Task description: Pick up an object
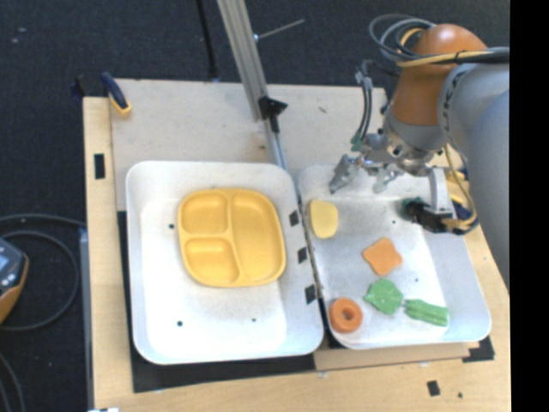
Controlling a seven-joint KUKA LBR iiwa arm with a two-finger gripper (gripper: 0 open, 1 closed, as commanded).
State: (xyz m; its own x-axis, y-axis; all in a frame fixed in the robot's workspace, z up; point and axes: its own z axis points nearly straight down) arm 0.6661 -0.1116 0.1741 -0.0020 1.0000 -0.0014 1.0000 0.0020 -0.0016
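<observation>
Fingers on the gripper (364, 174) look spread apart with nothing between them, hanging over the far end of the right bin (446, 264). That bin has four loose items: one pale yellow piece (323, 219) near the gripper, one orange square (382, 256), one orange ring (346, 315) and one green toy (403, 302). One yellow divided plate (232, 236) sits in the left bin (154, 316), so two bins total.
</observation>
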